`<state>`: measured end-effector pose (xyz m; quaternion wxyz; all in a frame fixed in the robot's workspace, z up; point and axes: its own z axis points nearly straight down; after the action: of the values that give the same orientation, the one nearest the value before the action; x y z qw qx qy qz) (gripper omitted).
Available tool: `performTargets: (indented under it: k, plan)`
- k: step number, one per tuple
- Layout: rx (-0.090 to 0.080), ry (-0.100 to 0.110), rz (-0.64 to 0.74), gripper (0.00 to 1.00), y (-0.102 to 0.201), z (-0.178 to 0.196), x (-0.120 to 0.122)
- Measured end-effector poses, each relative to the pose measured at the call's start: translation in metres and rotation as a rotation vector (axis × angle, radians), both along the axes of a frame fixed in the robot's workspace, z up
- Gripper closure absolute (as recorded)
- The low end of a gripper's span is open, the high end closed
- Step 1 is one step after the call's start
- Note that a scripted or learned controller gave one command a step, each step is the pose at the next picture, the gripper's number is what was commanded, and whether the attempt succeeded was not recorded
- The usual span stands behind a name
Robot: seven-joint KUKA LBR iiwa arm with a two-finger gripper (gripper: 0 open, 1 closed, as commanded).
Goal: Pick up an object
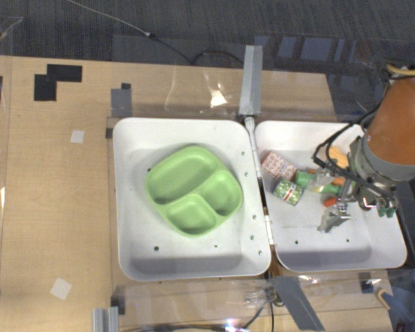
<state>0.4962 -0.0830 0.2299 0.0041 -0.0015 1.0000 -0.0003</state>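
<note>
Gripper (335, 216): low over the right bin (380, 251), on its near side; grip state — cannot tell.
Green can (288, 190): just left of the gripper, lying on its side; likely light, rigid and rolls easily; best pinched across its body.
Patterned carton (277, 163): just beyond the can, likely light and stiff.
Green divided tray (194, 189): left bin (131, 254), well apart from the gripper.
Arm (398, 123): enters over the right bin's far-right corner.

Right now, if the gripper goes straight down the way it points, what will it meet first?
Probably the bare floor of the right bin. The gripper hangs just clear of the small packets to its left, though depth is hard to judge from this slanted view.
</note>
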Motion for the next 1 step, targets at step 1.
performTargets:
  k: [1]
  plan:
    - [0.006, -0.006, -0.572, 0.0, -0.0438, -0.1395, 0.0141]
